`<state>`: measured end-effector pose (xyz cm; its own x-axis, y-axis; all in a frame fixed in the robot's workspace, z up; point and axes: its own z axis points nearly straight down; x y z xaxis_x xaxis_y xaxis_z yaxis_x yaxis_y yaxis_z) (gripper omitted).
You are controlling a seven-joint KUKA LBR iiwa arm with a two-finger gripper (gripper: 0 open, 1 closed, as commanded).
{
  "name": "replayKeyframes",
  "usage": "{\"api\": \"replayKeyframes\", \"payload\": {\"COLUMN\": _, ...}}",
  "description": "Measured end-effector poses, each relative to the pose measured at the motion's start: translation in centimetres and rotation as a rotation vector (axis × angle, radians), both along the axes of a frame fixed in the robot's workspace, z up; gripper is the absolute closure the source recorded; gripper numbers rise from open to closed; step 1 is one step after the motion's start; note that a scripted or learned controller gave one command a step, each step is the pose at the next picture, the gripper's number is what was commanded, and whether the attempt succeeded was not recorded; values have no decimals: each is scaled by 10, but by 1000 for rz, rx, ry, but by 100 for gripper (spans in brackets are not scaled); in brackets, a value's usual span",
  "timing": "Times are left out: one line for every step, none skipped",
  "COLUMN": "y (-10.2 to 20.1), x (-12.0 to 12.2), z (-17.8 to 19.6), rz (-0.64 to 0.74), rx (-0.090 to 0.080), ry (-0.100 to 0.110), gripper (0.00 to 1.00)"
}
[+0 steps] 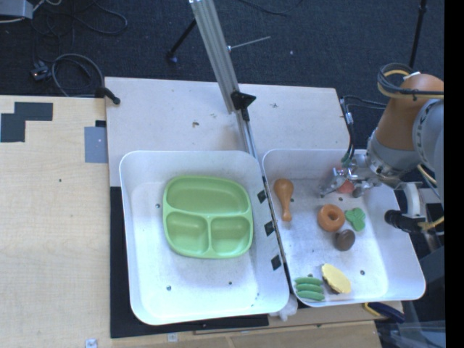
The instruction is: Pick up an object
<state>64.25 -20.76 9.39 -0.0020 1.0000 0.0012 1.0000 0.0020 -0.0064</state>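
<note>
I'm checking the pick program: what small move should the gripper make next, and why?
Probably lower straight down and close. The gripper sits at the right bin's upper edge over something small and red, while the doughnut and green piece lie apart nearer the camera.

To my left stands a white bin (pixel 138 194) with a green divided plate (pixel 208 217) lying in it. A grey metal rail (pixel 217 46) runs slanted above the bins. Black cables (pixel 72 67) lie on the dark floor.
</note>
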Motion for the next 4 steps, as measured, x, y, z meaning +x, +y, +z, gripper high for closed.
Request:
{"api": "replayKeyframes", "payload": {"y": -1, "x": -1, "z": 12, "rz": 0, "rx": 0, "ry": 7, "gripper": 100}}
{"api": "replayKeyframes", "payload": {"y": -4, "x": 3, "z": 55, "rz": -1, "rx": -2, "ry": -8, "gripper": 100}}
{"api": "replayKeyframes", "payload": {"y": -11, "x": 5, "z": 116, "rz": -2, "rx": -4, "ry": -12, "gripper": 100}}
{"api": "replayKeyframes", "payload": {"y": -7, "x": 7, "z": 161, "rz": 0, "rx": -3, "ry": -11, "gripper": 100}}
